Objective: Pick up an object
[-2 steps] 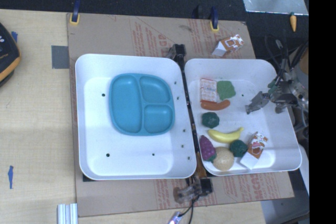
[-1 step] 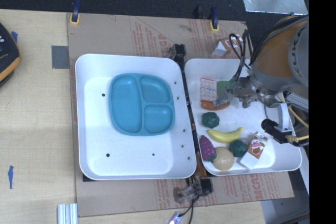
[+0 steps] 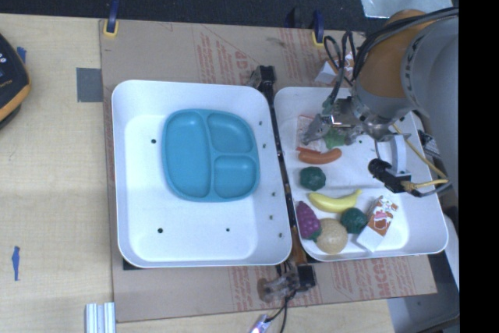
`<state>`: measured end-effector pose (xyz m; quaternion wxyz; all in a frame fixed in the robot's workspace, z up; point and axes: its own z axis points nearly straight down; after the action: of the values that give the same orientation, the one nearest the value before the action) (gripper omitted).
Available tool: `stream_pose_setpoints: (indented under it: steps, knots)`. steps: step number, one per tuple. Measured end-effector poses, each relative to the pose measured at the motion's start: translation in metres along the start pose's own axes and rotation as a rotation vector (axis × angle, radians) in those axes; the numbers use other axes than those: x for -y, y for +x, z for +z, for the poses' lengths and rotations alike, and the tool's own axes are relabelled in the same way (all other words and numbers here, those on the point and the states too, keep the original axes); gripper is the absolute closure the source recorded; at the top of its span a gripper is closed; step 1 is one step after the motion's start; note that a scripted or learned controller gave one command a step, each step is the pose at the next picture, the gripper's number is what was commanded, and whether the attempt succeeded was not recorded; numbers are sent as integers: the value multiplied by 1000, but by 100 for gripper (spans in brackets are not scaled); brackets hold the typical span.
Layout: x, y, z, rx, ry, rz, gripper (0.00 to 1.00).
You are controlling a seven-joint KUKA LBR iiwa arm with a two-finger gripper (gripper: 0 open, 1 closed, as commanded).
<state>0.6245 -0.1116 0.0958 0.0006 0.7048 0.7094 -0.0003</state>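
My gripper (image 3: 321,129) hangs low over the far part of the right bin (image 3: 425,242), at the end of the grey arm with its orange band (image 3: 390,58). Just under it lies a small green object (image 3: 337,140), partly hidden by the wrist. An orange-red carrot-like piece (image 3: 320,155) lies just in front of the gripper. Closer to the camera sit a dark green broccoli (image 3: 313,178), a yellow banana (image 3: 335,201), a purple grape bunch (image 3: 308,220), a beige ball (image 3: 331,235), another green piece (image 3: 355,220) and a red and white packet (image 3: 382,216).
The left bin (image 3: 136,238) holds a blue divided plate (image 3: 210,154). A black clip and cables (image 3: 390,171) hang from the arm over the right bin. Clamps (image 3: 265,76) stand between the bins. A black and yellow device (image 3: 9,82) lies at the far left.
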Motion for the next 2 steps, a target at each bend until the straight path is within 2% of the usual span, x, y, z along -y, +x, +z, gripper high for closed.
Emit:
stream_pose_setpoints:
  steps: [1, 2]
  knots:
    - [19, 15, -1, 3, -8, 1, 0]
    - [-9, -21, 0, -3, -3, 3, 0]
